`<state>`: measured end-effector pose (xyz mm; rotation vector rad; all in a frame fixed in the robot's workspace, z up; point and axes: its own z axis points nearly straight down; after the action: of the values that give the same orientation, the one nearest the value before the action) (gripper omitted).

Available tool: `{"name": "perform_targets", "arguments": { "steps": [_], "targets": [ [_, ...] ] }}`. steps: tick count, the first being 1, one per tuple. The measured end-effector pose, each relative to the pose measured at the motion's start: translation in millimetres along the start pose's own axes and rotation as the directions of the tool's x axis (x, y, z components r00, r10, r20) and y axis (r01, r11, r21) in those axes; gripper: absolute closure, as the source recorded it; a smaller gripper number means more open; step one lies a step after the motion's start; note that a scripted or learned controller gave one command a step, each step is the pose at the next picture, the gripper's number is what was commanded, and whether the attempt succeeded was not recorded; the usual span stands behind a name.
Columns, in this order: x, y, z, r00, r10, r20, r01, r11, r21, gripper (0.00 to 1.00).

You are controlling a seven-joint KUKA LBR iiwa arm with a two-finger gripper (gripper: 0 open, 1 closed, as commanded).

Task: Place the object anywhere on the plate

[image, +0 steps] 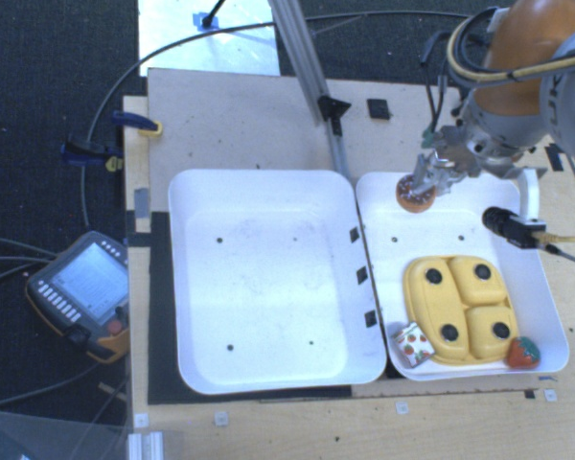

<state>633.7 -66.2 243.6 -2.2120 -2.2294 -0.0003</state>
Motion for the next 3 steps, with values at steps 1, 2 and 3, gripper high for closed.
{"name": "perform_targets", "arguments": {
  "steps": [1,2,3],
  "targets": [
    [41,-21,-2,1.0,-0.001,0.0,0.001,1.0,0.0,1.0],
    [84,-40,12,1.0,0.0,0.0,0.0,1.0,0.001,1.0],
    [129,-52,21,1.0,-0.001,-0.001,0.001,1.0,0.0,1.0]
  ]
}}
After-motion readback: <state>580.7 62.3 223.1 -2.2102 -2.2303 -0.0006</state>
